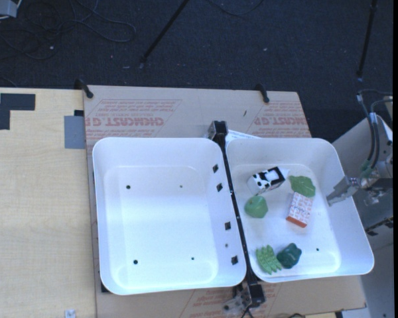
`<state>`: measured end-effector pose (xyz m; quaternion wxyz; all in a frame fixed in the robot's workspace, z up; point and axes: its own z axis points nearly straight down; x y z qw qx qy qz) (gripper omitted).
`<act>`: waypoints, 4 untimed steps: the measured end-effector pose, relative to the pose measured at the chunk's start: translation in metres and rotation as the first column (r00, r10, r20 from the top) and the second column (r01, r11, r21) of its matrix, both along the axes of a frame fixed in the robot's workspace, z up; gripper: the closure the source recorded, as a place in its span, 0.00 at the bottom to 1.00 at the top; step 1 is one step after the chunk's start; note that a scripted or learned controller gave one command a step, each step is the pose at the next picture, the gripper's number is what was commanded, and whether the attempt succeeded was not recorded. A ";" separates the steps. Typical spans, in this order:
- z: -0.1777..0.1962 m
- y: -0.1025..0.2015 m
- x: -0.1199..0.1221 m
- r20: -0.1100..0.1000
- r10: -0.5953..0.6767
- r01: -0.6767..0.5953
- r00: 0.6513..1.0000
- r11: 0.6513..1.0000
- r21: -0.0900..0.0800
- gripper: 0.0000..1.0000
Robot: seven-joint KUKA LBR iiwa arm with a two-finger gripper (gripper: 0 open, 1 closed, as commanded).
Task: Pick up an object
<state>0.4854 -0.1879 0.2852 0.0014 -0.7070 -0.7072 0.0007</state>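
The right white bin holds several small objects. A black-and-white cow toy lies near its back. Beside it is a green leaf-shaped piece. A round green piece sits by the divider. A red-and-white box lies in the middle. At the front are a light green ridged piece and a dark green piece, touching each other. My gripper hangs at the bin's right rim, apart from all the objects, with nothing seen in it.
The left white bin sits beside the right one on a cardboard sheet. A black divider clip strip runs between the bins. A light wooden bench top spreads to the left. Cables lie on the dark floor behind.
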 end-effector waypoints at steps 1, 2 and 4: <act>-0.130 0.027 -0.002 -0.010 0.000 0.000 1.000 1.000 0.005 0.00; -0.200 0.032 0.026 0.002 0.002 -0.002 1.000 1.000 -0.001 0.00; -0.188 0.029 0.045 -0.001 -0.004 0.004 1.000 1.000 -0.001 1.00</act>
